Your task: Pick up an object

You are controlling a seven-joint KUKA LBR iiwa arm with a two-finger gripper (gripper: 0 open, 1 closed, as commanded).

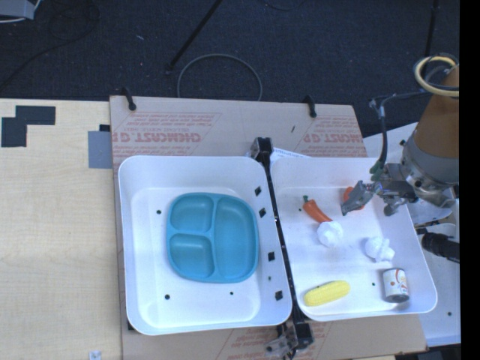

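Right bin (pixel 420 306): one carrot (pixel 316 210), one corn cob (pixel 325 293), one can (pixel 394 284), two white lumps (pixel 330 234). Left bin (pixel 142 306): one blue plate (pixel 212 236). Gripper (pixel 373 196) is hung low over the right bin's far edge; jaw state cannot be told.

The cardboard sheet (pixel 225 130) under the two bins carries red print that reads upside down from this view: "CHEMCAST G.P" at its upper left, and a partial "G.P" at its upper right. More red print at the sheet's bottom edge is too cut off to read. The small can (pixel 394 284) bears a label too small to read.
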